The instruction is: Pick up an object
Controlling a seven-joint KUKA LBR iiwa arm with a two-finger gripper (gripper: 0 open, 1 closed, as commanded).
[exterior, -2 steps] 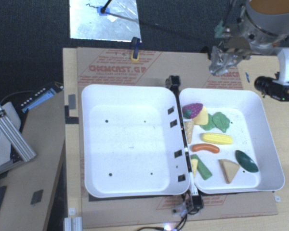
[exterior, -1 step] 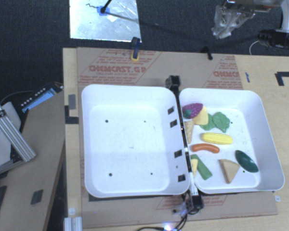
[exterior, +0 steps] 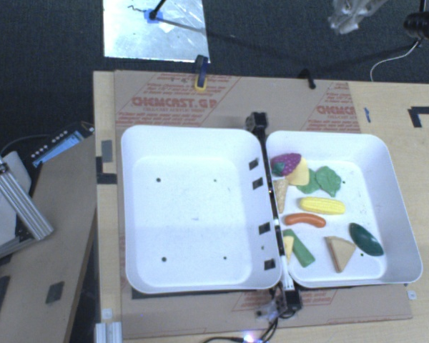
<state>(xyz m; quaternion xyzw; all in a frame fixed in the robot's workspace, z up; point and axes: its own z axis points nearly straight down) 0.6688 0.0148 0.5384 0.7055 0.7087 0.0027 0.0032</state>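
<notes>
Gripper (exterior: 350, 9) hangs high beyond the far right corner of the tabletop (exterior: 164, 95), blurred and pale against the dark floor; cannot tell its state from here, and nothing shows in it. Well apart from both bins. Left bin (exterior: 139, 191) sits toward the left edge. Right bin (exterior: 397, 184) carries all the toy food: purple grapes (exterior: 286, 163) at its far left corner, a green leaf (exterior: 329, 180) just beside toward the middle, a yellow corn cob (exterior: 322, 206) at centre, an orange-red sausage (exterior: 304, 220) just nearer than it, a tan wedge (exterior: 339, 251) toward the near edge, a dark green pod (exterior: 365, 239) by the near right wall, a green stick (exterior: 299, 249) close to the divider wall. Judging the step as pre-approach: no object chosen, no descent begun. Next move calls for travelling in over the right bin and dropping onto one piece. The corn looks the easiest, lying fairly clear in the middle; sausage and leaf crowd it, so the descent must be aimed cleanly. Pieces hugging the walls look awkward.
</notes>
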